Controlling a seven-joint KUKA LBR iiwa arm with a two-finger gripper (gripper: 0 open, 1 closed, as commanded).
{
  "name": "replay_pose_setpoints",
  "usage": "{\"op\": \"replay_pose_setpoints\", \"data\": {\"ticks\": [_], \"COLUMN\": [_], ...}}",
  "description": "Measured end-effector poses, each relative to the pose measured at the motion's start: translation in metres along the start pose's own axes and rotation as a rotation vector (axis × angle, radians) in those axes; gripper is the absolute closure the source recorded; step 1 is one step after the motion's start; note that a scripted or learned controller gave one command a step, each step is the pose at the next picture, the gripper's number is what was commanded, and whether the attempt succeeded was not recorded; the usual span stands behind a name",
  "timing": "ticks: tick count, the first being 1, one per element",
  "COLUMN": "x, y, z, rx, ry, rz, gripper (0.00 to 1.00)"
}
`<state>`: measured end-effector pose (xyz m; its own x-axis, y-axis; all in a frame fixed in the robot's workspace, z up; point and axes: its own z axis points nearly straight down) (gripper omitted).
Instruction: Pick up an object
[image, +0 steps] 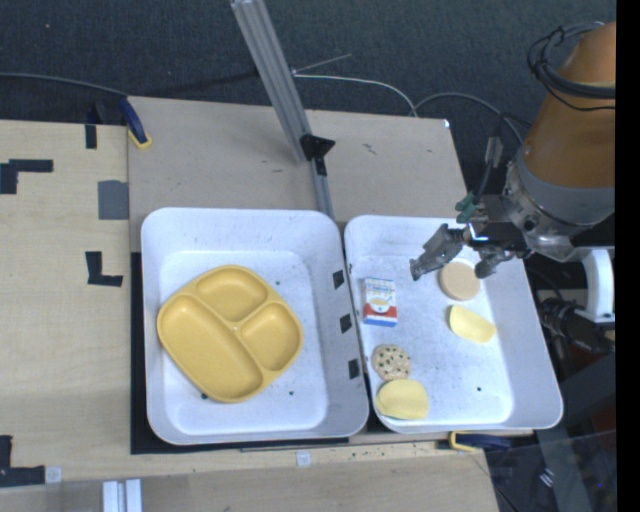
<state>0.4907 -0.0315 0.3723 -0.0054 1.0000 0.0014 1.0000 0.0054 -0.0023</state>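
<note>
A wooden table (60, 330) carries black tape marks (100, 268) at its 9 o'clock side. A grey metal pole (275, 75) slants from 12 o'clock toward centre, ending at a black clamp (316, 148). Black cables (60, 85) cross the dark floor (400, 50) beyond.

My gripper (458, 258) hangs open over the right bin's (520, 400) far edge, fingers straddling a tan disc (460, 282). A yellow plate (230, 332) fills the left bin (160, 240).

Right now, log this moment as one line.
tool: open, above round tan disc | right white bin: four other items | yellow divided plate: left bin
</note>
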Motion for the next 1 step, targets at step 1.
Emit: {"op": "replay_pose_setpoints", "data": {"ticks": [1], "x": [-0.0015], "y": [0.0013], "z": [-0.0096], "rx": [0.0], "ry": [-0.001], "rz": [0.001], "gripper": [1.0]}}
